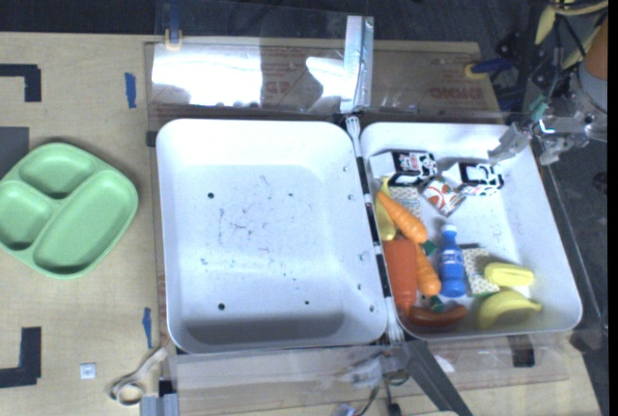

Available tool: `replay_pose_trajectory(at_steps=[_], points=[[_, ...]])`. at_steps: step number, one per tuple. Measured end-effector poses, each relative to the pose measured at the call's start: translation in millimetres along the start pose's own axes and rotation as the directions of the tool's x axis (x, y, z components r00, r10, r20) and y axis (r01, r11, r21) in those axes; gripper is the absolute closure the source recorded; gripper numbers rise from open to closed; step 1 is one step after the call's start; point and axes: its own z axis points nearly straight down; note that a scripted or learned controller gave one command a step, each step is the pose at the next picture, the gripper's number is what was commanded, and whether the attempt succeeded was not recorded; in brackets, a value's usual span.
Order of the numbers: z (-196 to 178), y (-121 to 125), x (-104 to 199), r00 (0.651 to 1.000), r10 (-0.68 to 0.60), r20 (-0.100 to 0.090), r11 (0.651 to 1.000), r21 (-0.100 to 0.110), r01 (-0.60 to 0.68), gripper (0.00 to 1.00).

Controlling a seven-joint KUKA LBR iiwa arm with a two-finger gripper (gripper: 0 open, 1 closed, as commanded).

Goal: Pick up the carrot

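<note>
Bench bins side by side: carrot (404,217) lies wedged against right bin (555,240)'s left wall; your gripper (526,134) hangs at its far rim, opening unreadable.

1. Two shallow white bins sit side by side on the worktop (77,67): the left bin (183,149) and the right bin (550,221).
2. One green divided plate (63,208) with three compartments lies left of the bins.
3. Two carrots are in the right bin: a larger carrot (404,216) and a smaller carrot (428,271).
4. One blue bottle (451,262).
5. One orange-red block-shaped item (402,275); its kind cannot be told.
6. Two yellow items at the bin's near right: a yellow block (509,275) and a banana-like piece (504,306).
7. Three small printed packets: two black-and-white packets (413,163) (480,176) and one red-and-white packet (442,198).
</note>
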Motion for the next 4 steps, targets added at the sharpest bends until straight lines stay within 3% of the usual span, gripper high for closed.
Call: replay_pose_trajectory(at_steps=[1,2,3,4], points=[[31.3,-52.3,-4.2,1.000,-0.003,0.001,1.000,0.000,0.003,0.00],[62.4,-88.2,55.2,0.996,0.092,-0.001,0.996,0.002,-0.092,0.00],[25.1,-141.1,113.7,1.000,-0.021,-0.002,1.000,0.002,0.021,0.00],[107.0,-136.2,119.1,0.995,-0.100,0.015,0.995,-0.020,0.101,0.00]])
